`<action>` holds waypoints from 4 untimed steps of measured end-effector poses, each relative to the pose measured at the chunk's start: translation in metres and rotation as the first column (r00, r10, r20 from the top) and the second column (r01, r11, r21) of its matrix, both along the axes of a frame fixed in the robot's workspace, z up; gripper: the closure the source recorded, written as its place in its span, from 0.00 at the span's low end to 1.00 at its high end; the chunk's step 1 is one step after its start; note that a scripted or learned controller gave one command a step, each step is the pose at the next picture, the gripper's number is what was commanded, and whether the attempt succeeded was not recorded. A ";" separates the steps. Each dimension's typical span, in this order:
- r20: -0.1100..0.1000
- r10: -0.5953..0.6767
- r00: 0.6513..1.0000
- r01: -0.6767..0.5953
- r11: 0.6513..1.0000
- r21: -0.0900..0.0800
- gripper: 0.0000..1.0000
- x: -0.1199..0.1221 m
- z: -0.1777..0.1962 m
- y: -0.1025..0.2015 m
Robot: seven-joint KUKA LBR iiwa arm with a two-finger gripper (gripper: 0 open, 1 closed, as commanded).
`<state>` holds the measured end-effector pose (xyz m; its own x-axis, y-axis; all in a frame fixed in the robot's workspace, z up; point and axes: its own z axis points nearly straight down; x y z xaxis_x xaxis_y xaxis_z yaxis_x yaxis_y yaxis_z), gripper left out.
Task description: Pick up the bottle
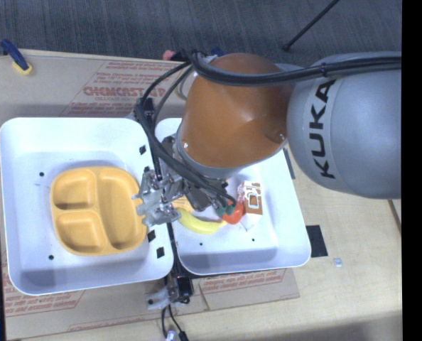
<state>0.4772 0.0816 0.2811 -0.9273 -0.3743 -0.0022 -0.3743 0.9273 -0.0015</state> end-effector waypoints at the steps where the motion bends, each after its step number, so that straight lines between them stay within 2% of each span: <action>1: 0.000 -0.046 0.999 0.046 0.999 -0.001 1.00 0.012 0.008 -0.065; 2: 0.000 -0.290 0.957 0.290 0.957 0.000 1.00 0.025 0.050 -0.080; 3: -0.003 0.322 0.947 -0.322 0.947 0.000 1.00 0.017 0.013 -0.044; 4: 0.000 0.297 0.955 -0.297 0.955 -0.002 1.00 0.025 0.076 -0.097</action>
<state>0.5020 -0.0150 0.3573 -0.7743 -0.6328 -0.0013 -0.6328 0.7743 -0.0028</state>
